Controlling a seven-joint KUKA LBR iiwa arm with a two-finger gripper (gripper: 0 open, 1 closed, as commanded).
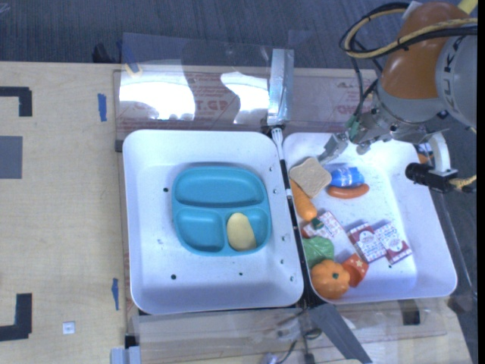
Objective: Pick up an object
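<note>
The gripper (333, 147) hangs over the far side of the right bin (432, 226), just above the slice of bread (309, 177); if its claw is wide or narrow I cannot tell. Near the bread lie a blue object (345, 176), a sausage (348, 192) and a carrot (303, 202). A yellow lemon (241, 231) sits in the blue tray (216, 196) in the left bin (144, 203).
</note>
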